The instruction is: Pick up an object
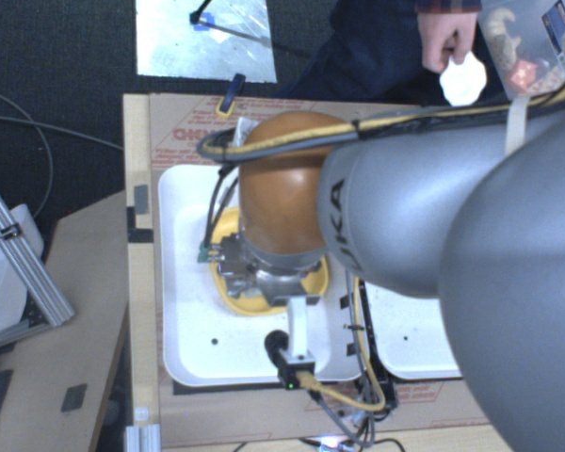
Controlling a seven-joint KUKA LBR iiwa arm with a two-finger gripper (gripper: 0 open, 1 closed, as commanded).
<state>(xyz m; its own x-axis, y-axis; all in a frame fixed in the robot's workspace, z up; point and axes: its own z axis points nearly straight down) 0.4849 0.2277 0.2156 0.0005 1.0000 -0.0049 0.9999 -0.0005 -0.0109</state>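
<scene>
— Where is the thing to be picked up?

— A yellow object (234, 295) lies in the left bin (184, 252), toward its middle. The arm's wrist (268, 262) sits right above it and covers most of it; a curved yellow edge shows at the left and along the bottom.

— Which way does it point?

— Cannot tell. Too little of it shows to give a long axis or a heading; the visible rim looks rounded.

— And what is around it?

— The left bin is white and shallow, with bare floor to the left of and below the yellow object. The right bin (414, 347) lies just beside it, largely hidden under the grey arm (452, 215). Both rest on a cardboard sheet with red printing on the table (141, 252). The floor beyond is dark, with a shiny square sheet (205, 24) lying on it. At the top right a person's hand (447, 36) holds something white.

— The jaws (264, 295)?

— They are under the wrist, over the yellow object. Whether they are wide, narrow or holding anything, I cannot tell. Cables (358, 384) hang from the wrist across the bins' near edge.
</scene>
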